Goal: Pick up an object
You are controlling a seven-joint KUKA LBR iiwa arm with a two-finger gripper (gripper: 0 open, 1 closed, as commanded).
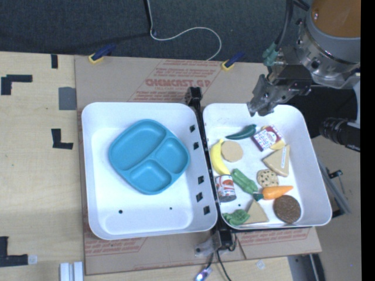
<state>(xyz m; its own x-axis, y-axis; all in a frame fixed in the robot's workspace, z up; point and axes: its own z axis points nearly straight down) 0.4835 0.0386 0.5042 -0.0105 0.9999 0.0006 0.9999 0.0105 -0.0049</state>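
The gripper (258,107) hangs over the far edge of the right bin (309,134), fingers nearly together and holding nothing, and the green pepper (241,133) lies crosswise just below-left.

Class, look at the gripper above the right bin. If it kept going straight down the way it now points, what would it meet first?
Probably the dark green chilli pepper, which lies just below and left of the gripper, or bare floor of the right bin beside it. Depth is hard to judge from this slanted view.
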